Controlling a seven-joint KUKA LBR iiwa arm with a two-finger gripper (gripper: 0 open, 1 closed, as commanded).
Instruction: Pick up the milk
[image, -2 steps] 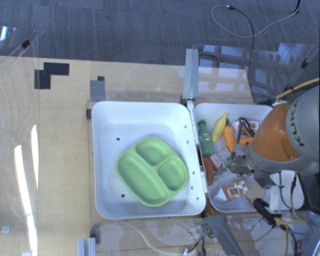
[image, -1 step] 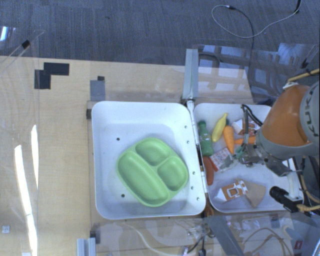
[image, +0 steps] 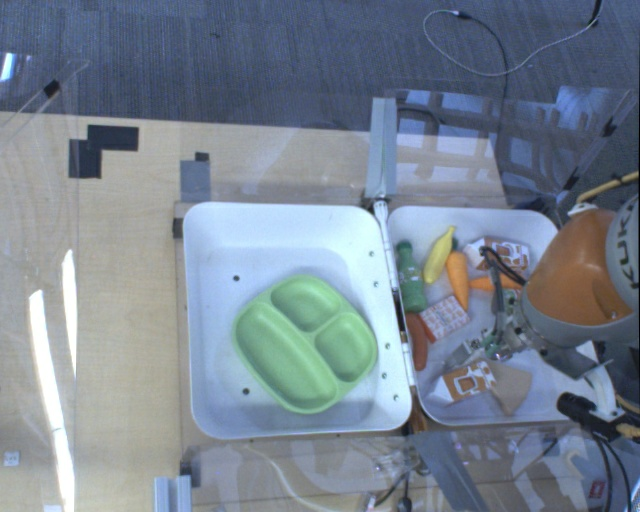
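Observation:
In the right bin (image: 540, 222), near its front wall, a small brown-and-white carton with a tan gable end (image: 472, 381) lies on its side; it looks like the milk. My gripper (image: 487, 347) hangs low just above the carton's far edge, under the orange band of the arm (image: 575, 275). I cannot see anything held in it. A red-and-white patterned box (image: 444, 318) lies just left of the gripper.
The right bin also holds a green bottle (image: 409, 275), a yellow banana (image: 438, 255), an orange carrot (image: 458, 280), a red sausage-like piece (image: 418, 345) and a printed packet (image: 500, 255). A green divided plate (image: 305, 345) lies in the left bin (image: 210, 300).

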